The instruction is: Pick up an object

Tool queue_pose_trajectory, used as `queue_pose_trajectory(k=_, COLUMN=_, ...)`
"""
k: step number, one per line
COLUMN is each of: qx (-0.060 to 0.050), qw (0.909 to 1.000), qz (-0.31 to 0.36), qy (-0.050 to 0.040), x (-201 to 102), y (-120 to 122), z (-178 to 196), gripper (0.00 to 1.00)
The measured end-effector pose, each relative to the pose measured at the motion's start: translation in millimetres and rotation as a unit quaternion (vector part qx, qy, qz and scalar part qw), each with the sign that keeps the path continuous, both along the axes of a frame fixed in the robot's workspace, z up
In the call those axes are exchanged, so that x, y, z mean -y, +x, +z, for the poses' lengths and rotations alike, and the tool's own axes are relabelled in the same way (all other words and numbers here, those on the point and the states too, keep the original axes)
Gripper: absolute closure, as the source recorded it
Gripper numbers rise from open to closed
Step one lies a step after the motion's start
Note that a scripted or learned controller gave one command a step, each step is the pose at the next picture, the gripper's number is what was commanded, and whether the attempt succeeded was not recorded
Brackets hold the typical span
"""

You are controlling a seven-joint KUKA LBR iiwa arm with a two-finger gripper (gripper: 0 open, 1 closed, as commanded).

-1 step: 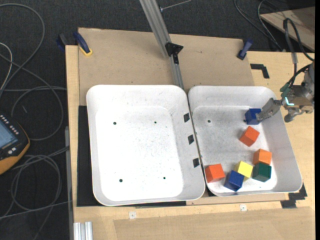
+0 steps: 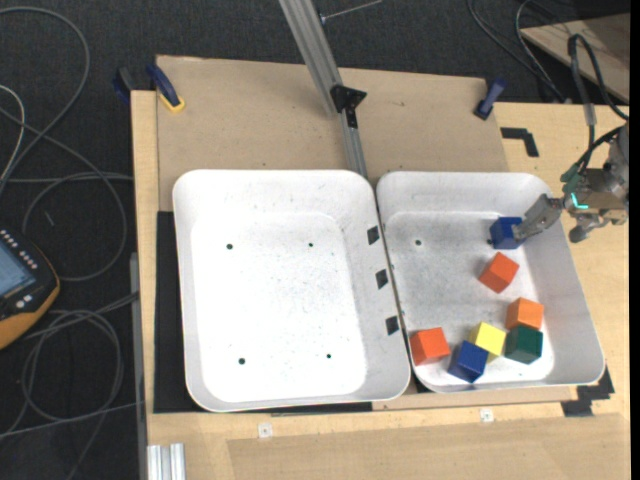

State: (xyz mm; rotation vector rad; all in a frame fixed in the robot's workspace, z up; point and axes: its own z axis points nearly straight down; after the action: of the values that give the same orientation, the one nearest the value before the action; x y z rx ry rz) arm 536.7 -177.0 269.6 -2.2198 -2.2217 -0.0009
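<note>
Camera view, looking down at a slant on the bench (image 2: 300, 108): two shallow white bins sit side by side on it. The left bin (image 2: 200, 268) shows a speckled floor with a few dark dots. The right bin (image 2: 440, 193) carries all the blocks.

The gripper (image 2: 560, 223) comes in from the right edge, hanging over the right bin's far right rim. Its two fingers are spread apart, one reaching left toward the bin's middle, the other pointing down to the right. The left finger's tip lies right against a blue block (image 2: 505, 232) near the bin's upper right; whether it touches the block I cannot tell. Nothing sits between the fingers.

Just below the blue block, an orange block (image 2: 499, 271) stands tilted on its own. Farther down, near the bin's front edge, a cluster: another orange block (image 2: 525, 313) by the right wall, a dark green block (image 2: 523, 344) touching just beneath it, a yellow block (image 2: 490, 339) just left of the green, a second blue block (image 2: 467, 361) at the front, and an orange-red block (image 2: 430, 344) to the left, a little apart.

A grey metal rail (image 2: 315, 48) runs diagonally from the top down to the gap between the bins. Blue clamps (image 2: 166, 88) grip the board's far corners. Cables (image 2: 60, 298) trail on the dark floor at left.
</note>
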Motion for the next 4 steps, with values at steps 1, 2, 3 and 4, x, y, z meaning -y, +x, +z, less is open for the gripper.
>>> queue_pose_trajectory(k=1, qx=-0.004, qw=1.0, qz=0.0, qy=0.001, x=-6.1, y=1.3, z=-61.9, gripper=0.0)
queue_pose_trajectory(k=2, qx=-0.004, qw=1.0, qz=0.0, qy=0.0012, x=-10.7, y=-1.0, z=-125.0, gripper=0.0)
queue_pose_trajectory(k=3, qx=-0.003, qw=1.0, qz=0.0, qy=0.001, x=-11.6, y=-2.3, z=-173.1, gripper=0.0)
queue_pose_trajectory(k=4, qx=0.001, qw=1.0, qz=-0.001, qy=0.0001, x=-10.9, y=0.0, z=-159.1, gripper=1.0)
